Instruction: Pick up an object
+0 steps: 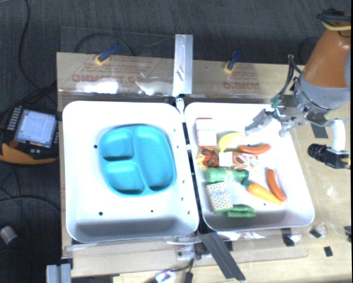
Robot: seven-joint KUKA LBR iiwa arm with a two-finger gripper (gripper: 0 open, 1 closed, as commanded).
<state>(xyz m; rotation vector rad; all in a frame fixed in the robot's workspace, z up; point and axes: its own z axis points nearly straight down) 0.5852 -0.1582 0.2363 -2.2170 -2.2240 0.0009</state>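
White bins sit side by side on the bench, and the arm (327, 63) reaches in from the right, its orange band bright above the wrist. Its gripper (270, 124) hangs over the far right part of the right bin (300, 208), fingers (256, 122) spread apart with nothing between them. So it holds no object at this moment.

Below it lies the pile of toy food. A yellow piece (228, 140) sits near the middle of the bin, just left of the gripper. Beside that, a sausage (254, 148) lies flat, nearly under the fingers. A white box (205, 131) stands at the far left of the pile, against the divider. Closer to us, a green bottle (226, 174) lies on its side, a carrot (264, 191) points right, and a second sausage (275, 184) lies just beside the carrot on its right. A checked packet (219, 197) and a green pod (239, 211) sit at the near edge of the pile.

Over in the left bin (82, 217), a blue tray (135, 159) with three compartments rests in the middle, well apart from all the action.
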